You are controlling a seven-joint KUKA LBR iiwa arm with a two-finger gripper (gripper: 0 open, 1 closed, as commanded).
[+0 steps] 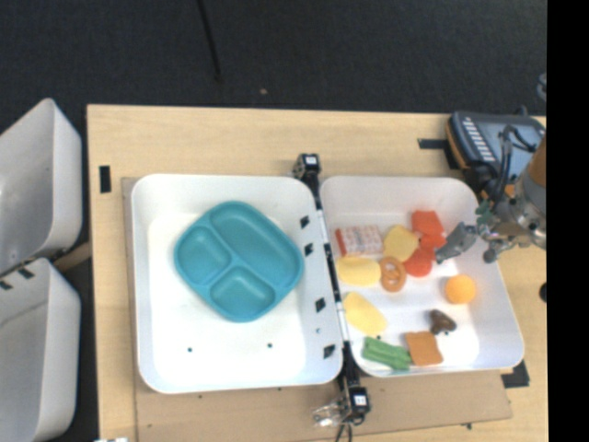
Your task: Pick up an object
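A: What step is this?
B: The approach: gripper (pixel 471 244) hovers spread and empty, I think, over the right bin (pixel 497 339).
A: Next?
B: Drop onto the orange ball (pixel 460 289) just near of it, then close

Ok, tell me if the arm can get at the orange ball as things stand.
Probably yes. The orange ball lies alone on bare bin floor in the right bin, just below the gripper, nothing covering or crowding it.

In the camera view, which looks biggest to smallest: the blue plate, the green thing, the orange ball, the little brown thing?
1. Blue plate
2. Green thing
3. Orange ball
4. Brown thing

The ball and the brown piece look close in size; that order is unsure.
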